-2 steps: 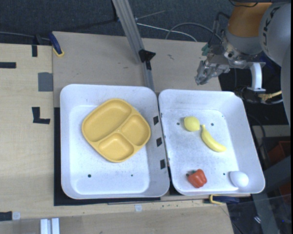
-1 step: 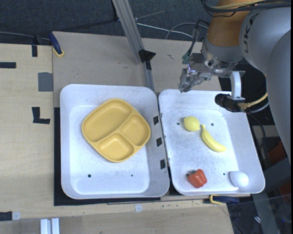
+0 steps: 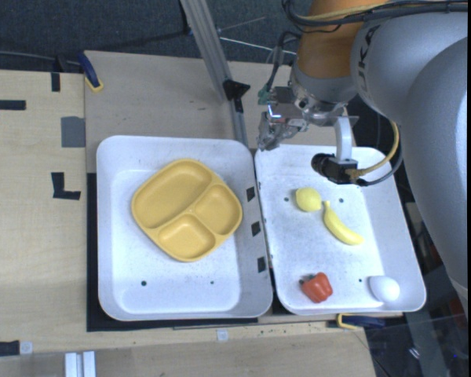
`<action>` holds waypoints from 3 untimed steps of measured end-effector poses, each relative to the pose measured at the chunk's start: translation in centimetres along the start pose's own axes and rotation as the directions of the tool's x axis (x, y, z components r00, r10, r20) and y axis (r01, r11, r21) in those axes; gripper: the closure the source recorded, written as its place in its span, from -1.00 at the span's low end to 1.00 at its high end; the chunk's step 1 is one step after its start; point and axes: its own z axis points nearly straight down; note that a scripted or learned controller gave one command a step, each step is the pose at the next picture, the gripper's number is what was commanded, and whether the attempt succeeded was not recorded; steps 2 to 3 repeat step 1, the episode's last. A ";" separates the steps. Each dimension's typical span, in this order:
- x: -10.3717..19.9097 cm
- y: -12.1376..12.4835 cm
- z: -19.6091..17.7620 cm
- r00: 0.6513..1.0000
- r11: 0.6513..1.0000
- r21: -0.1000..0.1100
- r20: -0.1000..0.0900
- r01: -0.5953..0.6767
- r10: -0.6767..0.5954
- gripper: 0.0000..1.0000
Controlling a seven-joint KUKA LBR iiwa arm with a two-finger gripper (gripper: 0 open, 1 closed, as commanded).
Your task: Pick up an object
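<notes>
Fingers [image 3: 268, 138], whose state cannot be told, are seen above the right bin's [image 3: 392, 234] far-left corner, well apart from the lemon [image 3: 307, 199] and banana [image 3: 341, 228].

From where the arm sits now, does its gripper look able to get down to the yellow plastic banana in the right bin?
Probably yes: the yellow plastic banana lies uncovered, the round yellow lemon beside its upper end.

Yellow tray [image 3: 187, 210] in left bin [image 3: 110, 234]; banana [image 3: 341, 228], lemon [image 3: 307, 199] in right bin [image 3: 392, 234].
</notes>
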 end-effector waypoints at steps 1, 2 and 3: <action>5.8 -0.6 0.5 1.000 1.000 0.001 0.000 0.000 0.000 1.00; 5.8 -0.6 0.5 1.000 1.000 0.001 0.000 0.000 0.000 1.00; 5.8 -0.6 0.5 1.000 1.000 0.001 0.000 0.000 0.000 1.00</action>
